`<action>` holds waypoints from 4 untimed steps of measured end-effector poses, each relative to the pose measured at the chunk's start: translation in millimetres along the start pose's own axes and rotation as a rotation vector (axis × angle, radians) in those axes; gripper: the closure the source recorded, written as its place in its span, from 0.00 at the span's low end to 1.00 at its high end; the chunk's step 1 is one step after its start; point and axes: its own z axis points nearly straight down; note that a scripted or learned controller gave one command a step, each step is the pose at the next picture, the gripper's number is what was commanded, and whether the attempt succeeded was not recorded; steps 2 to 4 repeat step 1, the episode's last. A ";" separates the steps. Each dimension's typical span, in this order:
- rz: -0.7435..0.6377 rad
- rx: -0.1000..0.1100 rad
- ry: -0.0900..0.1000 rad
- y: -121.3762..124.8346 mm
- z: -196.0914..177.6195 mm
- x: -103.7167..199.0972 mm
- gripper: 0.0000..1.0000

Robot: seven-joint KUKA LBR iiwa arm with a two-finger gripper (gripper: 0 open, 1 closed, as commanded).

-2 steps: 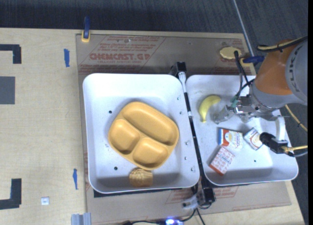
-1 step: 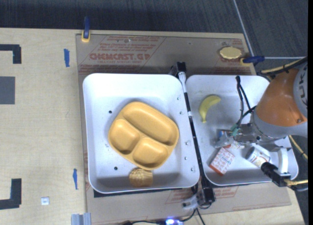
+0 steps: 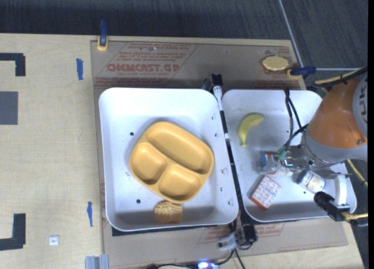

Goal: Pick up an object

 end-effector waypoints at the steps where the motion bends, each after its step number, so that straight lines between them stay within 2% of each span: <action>1: -0.003 0.004 0.002 19.8 -89.5 76.1 1.00; 4: -0.003 0.004 0.002 19.8 -89.5 76.1 1.00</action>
